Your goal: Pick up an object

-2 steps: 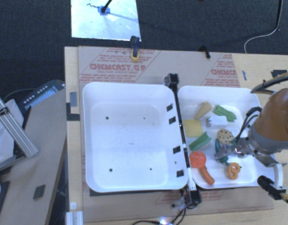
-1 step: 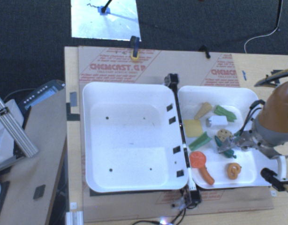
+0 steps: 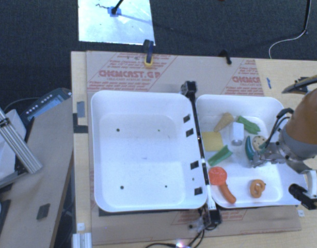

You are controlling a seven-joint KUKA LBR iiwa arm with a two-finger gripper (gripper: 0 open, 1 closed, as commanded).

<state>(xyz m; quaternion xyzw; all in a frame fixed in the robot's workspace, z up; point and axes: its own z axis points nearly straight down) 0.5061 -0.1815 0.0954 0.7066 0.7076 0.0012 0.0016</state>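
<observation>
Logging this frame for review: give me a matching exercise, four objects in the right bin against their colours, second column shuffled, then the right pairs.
Objects:
1. square block
2. round piece near the front left of the right bin
3. ring-shaped piece near the front
4. upright little cylinder in the middle

Colours:
A. orange
B. white
C. yellow
D. red

Pairs: 1-C, 2-D, 3-A, 4-B

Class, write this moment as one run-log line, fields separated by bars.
arm: over right bin | gripper: low beside teal object | grasp: unconfirmed | left bin: untouched
</observation>
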